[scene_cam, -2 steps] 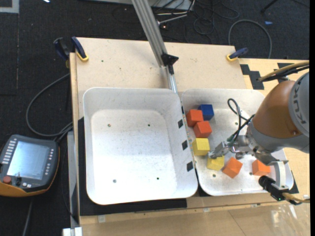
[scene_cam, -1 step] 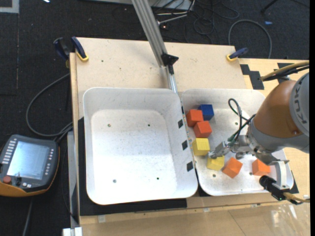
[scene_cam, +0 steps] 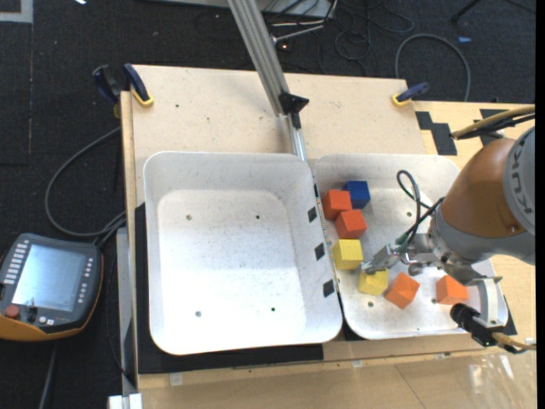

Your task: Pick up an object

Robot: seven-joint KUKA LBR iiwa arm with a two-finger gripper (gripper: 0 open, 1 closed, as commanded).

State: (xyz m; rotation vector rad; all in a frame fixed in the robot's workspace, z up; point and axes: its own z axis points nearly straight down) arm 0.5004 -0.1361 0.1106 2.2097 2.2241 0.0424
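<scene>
Arm, grey with an orange band, reaches over the right bin. Gripper sits low above a yellow cube; finger spread cannot be told. The bin also holds a second yellow cube, four orange cubes and a blue cube. No legible writing. Left bin adjoins.

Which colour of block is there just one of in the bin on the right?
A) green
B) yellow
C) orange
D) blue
D. One blue block sits at the far end of the right bin; among the other blocks there are two yellow ones, several orange ones, for example, and none green.
</scene>
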